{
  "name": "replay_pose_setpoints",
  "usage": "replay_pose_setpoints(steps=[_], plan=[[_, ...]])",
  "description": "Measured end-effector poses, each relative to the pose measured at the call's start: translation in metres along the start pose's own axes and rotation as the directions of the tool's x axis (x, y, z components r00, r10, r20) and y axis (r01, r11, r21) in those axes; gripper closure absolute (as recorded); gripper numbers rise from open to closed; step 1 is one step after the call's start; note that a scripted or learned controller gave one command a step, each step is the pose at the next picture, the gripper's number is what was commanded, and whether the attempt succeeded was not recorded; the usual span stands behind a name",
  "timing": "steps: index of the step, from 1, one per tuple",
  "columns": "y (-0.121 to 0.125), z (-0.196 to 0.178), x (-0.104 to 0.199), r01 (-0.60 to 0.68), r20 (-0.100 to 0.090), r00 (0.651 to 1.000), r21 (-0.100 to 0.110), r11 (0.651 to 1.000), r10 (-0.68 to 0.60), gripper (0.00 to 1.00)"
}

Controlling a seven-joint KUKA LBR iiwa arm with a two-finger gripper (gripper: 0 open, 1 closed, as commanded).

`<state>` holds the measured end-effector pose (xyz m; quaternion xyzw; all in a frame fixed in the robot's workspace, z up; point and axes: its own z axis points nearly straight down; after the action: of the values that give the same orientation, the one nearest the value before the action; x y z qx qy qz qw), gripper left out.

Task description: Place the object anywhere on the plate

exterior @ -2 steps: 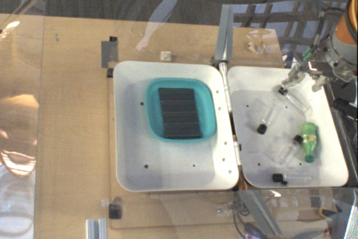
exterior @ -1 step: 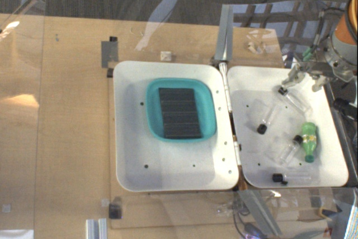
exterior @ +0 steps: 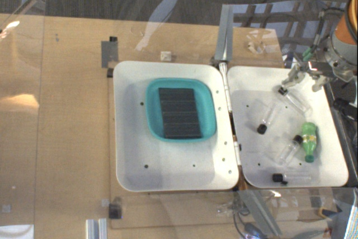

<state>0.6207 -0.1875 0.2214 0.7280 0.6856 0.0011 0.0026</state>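
A teal plate (exterior: pixel 180 109) with a dark ribbed rectangle at its centre lies in the left bin (exterior: pixel 168 176). A small green bottle (exterior: pixel 309 141) lies on its side in the right bin (exterior: pixel 246 170), near that bin's right wall. Several clear bottles with black caps lie around it: one (exterior: pixel 268 117) near the middle, one (exterior: pixel 293 100) towards the back, one (exterior: pixel 291 178) at the front edge. My gripper (exterior: pixel 305 80) hangs over the right bin's back right corner, open, with nothing between its fingers. It is just above and behind the rear clear bottle.
A raised grey divider (exterior: pixel 225 36) runs back from the seam between the two bins. The arm with its orange band (exterior: pixel 345 28) comes in at the upper right. Cables and metal framing (exterior: pixel 279 11) lie behind the right bin.
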Motion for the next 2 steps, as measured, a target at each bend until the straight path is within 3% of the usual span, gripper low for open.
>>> replay_pose_setpoints(steps=[2], plan=[[0.0048,-0.0028,-0.0020,0.067,0.001,0.998,0.000,0.998,-0.067,0.00]])
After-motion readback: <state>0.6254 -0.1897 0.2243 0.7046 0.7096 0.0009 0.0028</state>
